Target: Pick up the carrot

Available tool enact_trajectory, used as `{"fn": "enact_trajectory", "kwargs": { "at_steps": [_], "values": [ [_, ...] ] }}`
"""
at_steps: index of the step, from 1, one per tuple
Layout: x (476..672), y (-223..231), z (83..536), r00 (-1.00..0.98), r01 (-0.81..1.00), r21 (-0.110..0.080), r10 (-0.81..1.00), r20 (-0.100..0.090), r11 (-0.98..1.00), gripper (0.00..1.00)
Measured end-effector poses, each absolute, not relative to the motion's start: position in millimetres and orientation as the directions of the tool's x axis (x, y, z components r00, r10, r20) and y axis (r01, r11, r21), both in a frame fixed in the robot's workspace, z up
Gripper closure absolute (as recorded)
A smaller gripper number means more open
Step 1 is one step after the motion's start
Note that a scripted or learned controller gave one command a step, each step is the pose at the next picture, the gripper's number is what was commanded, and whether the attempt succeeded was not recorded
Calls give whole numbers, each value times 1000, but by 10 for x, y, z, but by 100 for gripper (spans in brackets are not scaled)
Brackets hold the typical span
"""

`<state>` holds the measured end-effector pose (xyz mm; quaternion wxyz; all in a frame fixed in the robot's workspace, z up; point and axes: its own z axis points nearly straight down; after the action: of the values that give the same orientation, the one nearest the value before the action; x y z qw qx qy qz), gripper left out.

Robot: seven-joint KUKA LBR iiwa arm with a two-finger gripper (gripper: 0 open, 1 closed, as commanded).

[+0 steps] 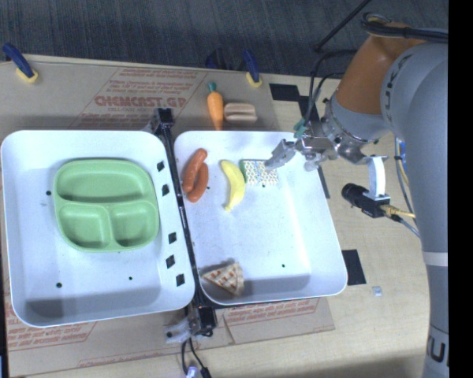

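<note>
The carrot (214, 109) is seen lying on the brown board just beyond the far rim of the right bin (315, 235), outside both bins, its long axis running roughly toward and away from the camera with the green top at the far end. Just beside it, to the view's right, a small bun-like sandwich (240, 113) is set. The gripper (282, 156) is poised over the far right part of the right bin, so the carrot lies up and to the view's left of it, near but apart, across the bin's rim; whether the fingers are parted cannot be told. Nothing is seen held between them. Directly beside the gripper a speckled block (259, 172) rests in the right bin, along with a banana (233, 183), a sausage (195, 174) and a sandwich wedge (225, 277). A green divided plate (106, 204) is held in the left bin (24, 235).
</note>
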<state>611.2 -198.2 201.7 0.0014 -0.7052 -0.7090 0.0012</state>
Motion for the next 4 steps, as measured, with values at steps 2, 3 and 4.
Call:
{"fn": "enact_trajectory", "kwargs": {
  "at_steps": [2,3,4],
  "values": [
    [6528,-1474,927,200,980,-5,980,1,-200,0],
    [6569,-1235,1569,276,961,-2,961,0,-276,0],
    [6558,-1330,912,605,796,-7,796,-2,-605,0]
  ]
}}
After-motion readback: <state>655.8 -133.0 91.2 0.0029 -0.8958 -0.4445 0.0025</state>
